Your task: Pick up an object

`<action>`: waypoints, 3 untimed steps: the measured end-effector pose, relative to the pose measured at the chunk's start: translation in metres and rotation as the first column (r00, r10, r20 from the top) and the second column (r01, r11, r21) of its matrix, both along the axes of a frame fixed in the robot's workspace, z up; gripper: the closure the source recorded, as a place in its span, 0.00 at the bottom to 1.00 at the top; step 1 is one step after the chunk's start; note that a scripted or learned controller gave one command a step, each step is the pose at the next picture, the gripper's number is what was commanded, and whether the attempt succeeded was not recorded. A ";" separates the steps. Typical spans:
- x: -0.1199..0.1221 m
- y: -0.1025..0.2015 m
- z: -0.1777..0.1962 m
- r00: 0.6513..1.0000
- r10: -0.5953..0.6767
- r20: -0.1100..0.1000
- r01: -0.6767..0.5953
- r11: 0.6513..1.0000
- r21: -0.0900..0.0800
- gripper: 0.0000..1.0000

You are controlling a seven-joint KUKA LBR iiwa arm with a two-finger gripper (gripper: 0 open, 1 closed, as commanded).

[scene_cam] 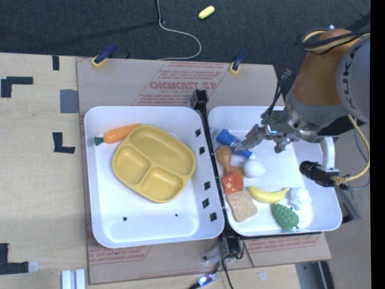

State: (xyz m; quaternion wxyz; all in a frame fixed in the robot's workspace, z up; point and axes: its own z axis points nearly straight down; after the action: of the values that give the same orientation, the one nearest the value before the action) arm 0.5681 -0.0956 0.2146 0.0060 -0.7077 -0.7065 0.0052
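Note:
My gripper (263, 144) hangs over the upper middle of the right bin (319, 179), open, with nothing between its fingers. Its left finger (248, 142) reaches down beside a blue object (227, 138) and just above a white ball (254, 168). Below these lie a tan drumstick-like piece (224, 156), a red block (233, 182), a slice of bread (242, 205), a banana (267, 194), a green vegetable (285, 217) and a small white object (299, 197).
The left bin (150, 227) holds a yellow divided plate (154, 162) and a carrot (119, 133) by its upper left rim. A black divider (207, 161) runs between the bins. Cables (328, 173) hang off the arm at the right bin's far side.

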 end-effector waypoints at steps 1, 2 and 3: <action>0.003 0.000 0.008 1.000 0.003 0.014 -0.003 1.000 -0.001 0.00; -0.006 -0.006 -0.048 1.000 0.001 0.009 -0.001 1.000 -0.001 0.00; 0.002 -0.011 -0.102 1.000 0.002 0.009 -0.002 1.000 -0.002 0.00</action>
State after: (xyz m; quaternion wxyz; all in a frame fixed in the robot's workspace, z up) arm 0.5697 -0.1068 0.1129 0.0022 -0.7068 -0.7074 0.0026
